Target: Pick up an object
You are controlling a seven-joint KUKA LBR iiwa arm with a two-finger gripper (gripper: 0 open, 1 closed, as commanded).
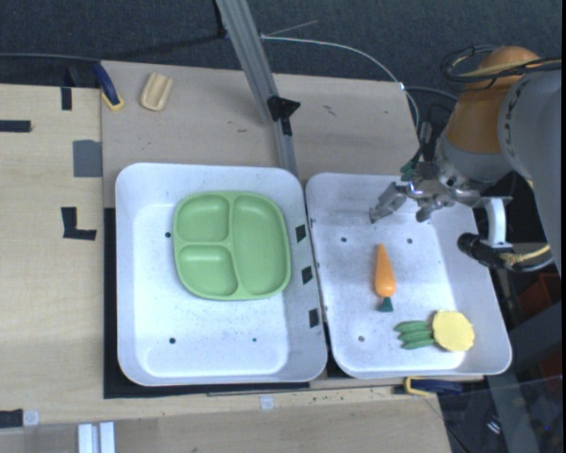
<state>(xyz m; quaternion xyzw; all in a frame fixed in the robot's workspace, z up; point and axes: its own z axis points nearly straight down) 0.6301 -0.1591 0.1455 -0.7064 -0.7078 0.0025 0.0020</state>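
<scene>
While the gripper (398, 209) hangs over the top of the right bin (354, 343), its two fingers stand apart with nothing between them. Just below it lies the toy carrot (385, 273), flat on the bin floor, and nearer the front a yellow-and-green toy (438, 332). A green divided plate (232, 244) sits in the left bin (141, 347).
</scene>
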